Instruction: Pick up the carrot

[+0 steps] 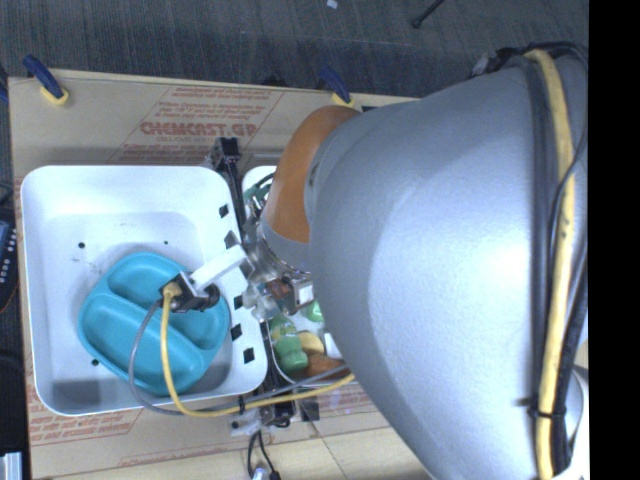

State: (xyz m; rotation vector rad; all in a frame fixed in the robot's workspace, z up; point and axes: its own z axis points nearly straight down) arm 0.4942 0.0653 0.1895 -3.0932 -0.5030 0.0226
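Note:
My grey arm with its orange band reaches in from the right and covers most of the right bin. The gripper hangs low over that bin's left side, close to the wall between the bins, and is largely hidden by the wrist. Just below it, in the bin's near left corner, lie a green item, a yellowish item and an orange-brown piece that may be the carrot. The arm hides part of that piece. I see nothing between the gripper and these items.
The left bin holds a blue divided tray. A yellow cable loops from the gripper's mount over that tray to the bench's front edge. Cardboard lines the bench under both bins, with blue clamps at its back edge.

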